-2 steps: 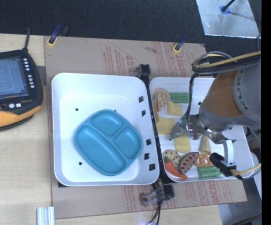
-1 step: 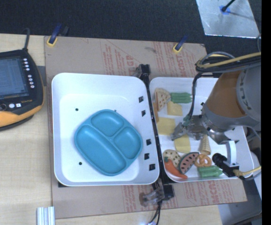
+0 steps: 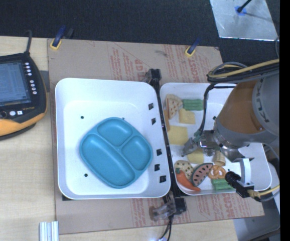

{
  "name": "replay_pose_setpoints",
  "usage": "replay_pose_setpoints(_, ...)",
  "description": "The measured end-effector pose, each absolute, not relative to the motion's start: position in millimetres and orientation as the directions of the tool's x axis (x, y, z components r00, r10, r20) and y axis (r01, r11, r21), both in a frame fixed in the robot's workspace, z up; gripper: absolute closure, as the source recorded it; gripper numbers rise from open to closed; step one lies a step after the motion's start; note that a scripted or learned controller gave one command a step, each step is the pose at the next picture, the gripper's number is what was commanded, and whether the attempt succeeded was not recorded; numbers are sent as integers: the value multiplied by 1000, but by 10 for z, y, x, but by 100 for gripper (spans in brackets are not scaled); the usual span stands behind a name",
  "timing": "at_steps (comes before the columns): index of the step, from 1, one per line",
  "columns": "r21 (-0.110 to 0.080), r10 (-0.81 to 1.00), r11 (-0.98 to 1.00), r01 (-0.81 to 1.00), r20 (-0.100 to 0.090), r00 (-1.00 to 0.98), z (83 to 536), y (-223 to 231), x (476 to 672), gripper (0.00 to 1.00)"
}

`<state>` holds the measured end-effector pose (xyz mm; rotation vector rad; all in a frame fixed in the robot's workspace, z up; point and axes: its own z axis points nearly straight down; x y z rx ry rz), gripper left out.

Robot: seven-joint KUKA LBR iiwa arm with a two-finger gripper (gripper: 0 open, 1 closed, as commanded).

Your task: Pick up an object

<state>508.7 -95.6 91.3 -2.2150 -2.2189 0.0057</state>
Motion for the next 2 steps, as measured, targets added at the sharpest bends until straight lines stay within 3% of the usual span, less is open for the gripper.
replay_pose_setpoints(1,5,1000,6,1000,-1,-6,928,-1019,5863,0)
replay_pose_setpoints(2,-11,1000,1,1000,2,-1,911,-1069,5071,0)
